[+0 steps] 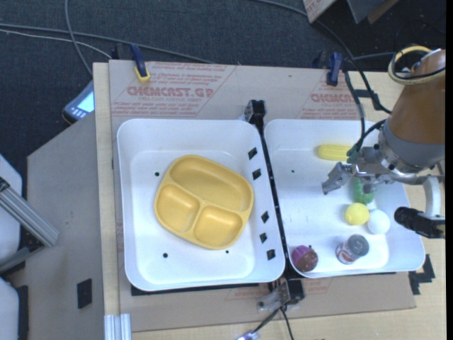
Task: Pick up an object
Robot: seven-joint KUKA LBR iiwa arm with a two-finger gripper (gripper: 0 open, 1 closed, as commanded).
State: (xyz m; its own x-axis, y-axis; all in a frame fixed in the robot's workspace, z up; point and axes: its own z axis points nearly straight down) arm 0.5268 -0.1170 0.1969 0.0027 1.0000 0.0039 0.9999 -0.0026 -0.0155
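The two-finger gripper (352, 178) hangs low over the right-hand shallow white plastic bin (301, 211), near its right side; its grey fingers (334, 183) are splayed apart, released, with nothing seen between them. A small green object (364, 188) sits directly beneath the wrist, partly hidden, so whether it touches the fingers cannot be told. Just below it lies a round yellow ball (357, 214), touching a white ball (379, 222) on its right. Towards the bin's near edge stand a grey-and-red round item (352, 248) and, to its left, a dark purple rounded object (305, 258). An elongated yellow piece, banana-like (333, 151), lies at the far side of the same bin, just beside the arm. The grey arm with its orange band (421, 112) enters from the right. The left-hand white bin (134, 190) holds a yellow plastic tray with three compartments (204, 201), lying flat near its centre. Both bins rest on a board of brown cardboard (212, 83).
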